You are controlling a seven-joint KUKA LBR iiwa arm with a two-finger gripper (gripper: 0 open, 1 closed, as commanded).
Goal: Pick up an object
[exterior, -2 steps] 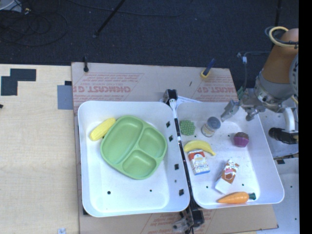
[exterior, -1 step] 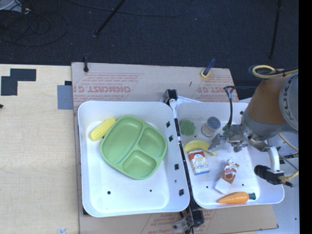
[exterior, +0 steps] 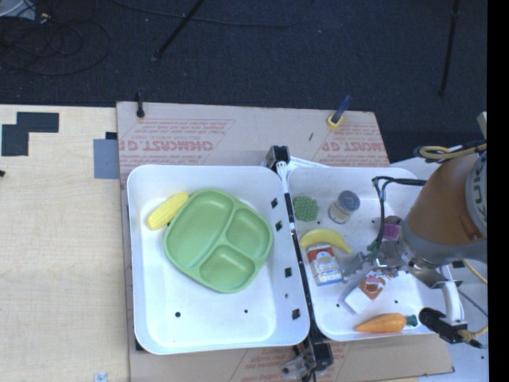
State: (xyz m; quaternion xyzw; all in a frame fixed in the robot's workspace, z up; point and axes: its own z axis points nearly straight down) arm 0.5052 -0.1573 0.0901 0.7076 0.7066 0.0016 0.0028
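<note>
Overhead slanted view of a bench with two shallow white bins set side by side. The left bin (exterior: 159,317) holds a green divided plate (exterior: 219,239) near its middle and a yellow corn cob (exterior: 166,210) at the plate's far-left edge, touching or just beside it. The right bin (exterior: 334,331) holds the loose things from which one is to be picked: a green ball (exterior: 305,208) and a small tin (exterior: 344,206) at the far side, a banana (exterior: 325,239) below them, a red-and-white packet (exterior: 324,265) just beside the banana on its near side, a small orange-and-white packet (exterior: 371,286) further right, and a carrot (exterior: 384,323) along the near wall. The arm (exterior: 445,205) reaches in from the right, low over the right bin. The gripper (exterior: 375,263) sits in the clutter between the red-and-white packet and the orange-and-white packet; whether its jaws are apart or together cannot be told, because dark wrist parts and the packets overlap there. Nothing is seen lifted clear of the bin floor, and no thing is plainly between the jaws. Judged from this, the approach is made, while the grasp and the lift are left to be done or confirmed.
</note>
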